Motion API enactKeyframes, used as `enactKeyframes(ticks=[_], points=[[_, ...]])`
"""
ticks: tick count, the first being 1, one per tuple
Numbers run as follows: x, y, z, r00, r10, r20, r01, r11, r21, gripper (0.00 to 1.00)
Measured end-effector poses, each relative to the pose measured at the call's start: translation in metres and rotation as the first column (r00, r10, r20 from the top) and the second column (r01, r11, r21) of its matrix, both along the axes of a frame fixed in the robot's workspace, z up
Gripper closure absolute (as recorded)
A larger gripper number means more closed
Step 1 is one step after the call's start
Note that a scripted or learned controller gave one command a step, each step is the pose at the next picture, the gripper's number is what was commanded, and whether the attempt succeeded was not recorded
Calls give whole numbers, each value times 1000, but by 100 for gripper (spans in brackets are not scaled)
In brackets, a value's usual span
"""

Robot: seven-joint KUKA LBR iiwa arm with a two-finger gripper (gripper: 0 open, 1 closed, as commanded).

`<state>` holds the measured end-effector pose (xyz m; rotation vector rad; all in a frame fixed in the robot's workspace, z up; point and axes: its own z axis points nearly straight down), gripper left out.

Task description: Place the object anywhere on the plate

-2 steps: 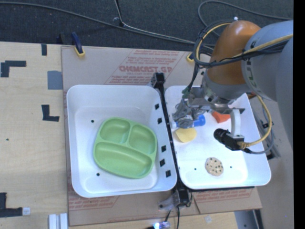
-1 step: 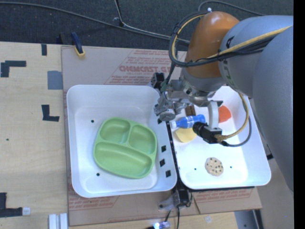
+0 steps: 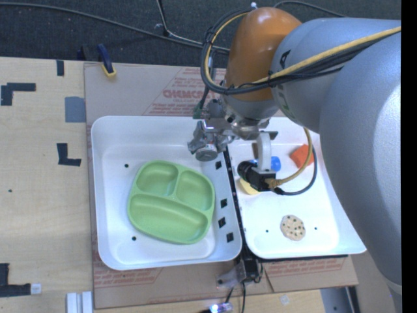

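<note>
The grey arm [image 3: 352,109] looms over the right bin [image 3: 326,240], carrying the gripper [image 3: 207,143] to the divider. Open or closed, I can't tell. The cookie [image 3: 292,227], perhaps its target, lies there, well apart from the green plate [image 3: 172,201], flat and ready.

Pale green plate [image 3: 171,202] in white bin [image 3: 106,175], lower centre; tan cookie [image 3: 292,227], dark-speckled, lower right; orange block [image 3: 300,155] and blue piece [image 3: 275,164] above.

Pale wooden bench [image 3: 39,194], black tape marks [image 3: 65,155], dark carpet [image 3: 98,18] behind
</note>
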<state>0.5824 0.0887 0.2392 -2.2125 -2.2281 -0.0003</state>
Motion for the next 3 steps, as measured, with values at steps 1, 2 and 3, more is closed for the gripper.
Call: enactKeyframes(ticks=[1,2,3], points=[[13,46,-6,1000,-1,0,1,1000,-2,100],[9,90,-27,1000,-2,-3,2,1000,-3,100],[9,88,-26,1000,-4,-2,4,1000,-3,0]])
